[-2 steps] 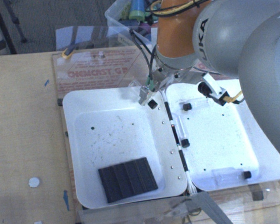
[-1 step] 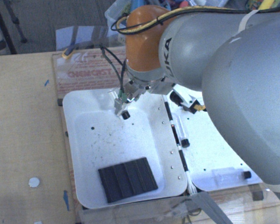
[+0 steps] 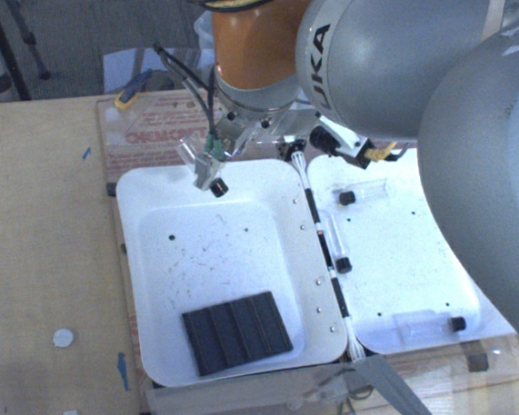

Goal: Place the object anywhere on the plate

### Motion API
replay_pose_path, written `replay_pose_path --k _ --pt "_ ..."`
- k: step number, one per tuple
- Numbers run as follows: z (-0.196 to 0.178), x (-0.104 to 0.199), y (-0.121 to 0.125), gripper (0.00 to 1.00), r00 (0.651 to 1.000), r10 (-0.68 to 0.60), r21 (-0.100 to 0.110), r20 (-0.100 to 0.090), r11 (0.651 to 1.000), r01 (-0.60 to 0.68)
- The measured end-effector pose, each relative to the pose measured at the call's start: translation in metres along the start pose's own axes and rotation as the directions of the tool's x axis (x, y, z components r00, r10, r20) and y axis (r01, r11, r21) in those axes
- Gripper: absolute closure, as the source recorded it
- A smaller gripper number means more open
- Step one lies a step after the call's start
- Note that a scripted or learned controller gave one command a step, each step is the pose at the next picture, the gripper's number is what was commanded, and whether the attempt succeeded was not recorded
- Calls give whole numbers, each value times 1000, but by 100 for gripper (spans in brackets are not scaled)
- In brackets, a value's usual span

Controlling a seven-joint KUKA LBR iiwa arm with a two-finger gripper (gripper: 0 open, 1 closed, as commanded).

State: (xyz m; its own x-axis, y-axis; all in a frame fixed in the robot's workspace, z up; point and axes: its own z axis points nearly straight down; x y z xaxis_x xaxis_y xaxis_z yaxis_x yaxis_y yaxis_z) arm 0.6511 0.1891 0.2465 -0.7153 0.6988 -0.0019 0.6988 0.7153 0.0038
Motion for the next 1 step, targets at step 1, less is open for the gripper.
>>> replay_pose_path --k 1 --pt "64 14 27 100 999 51 6 -3 999 -51"
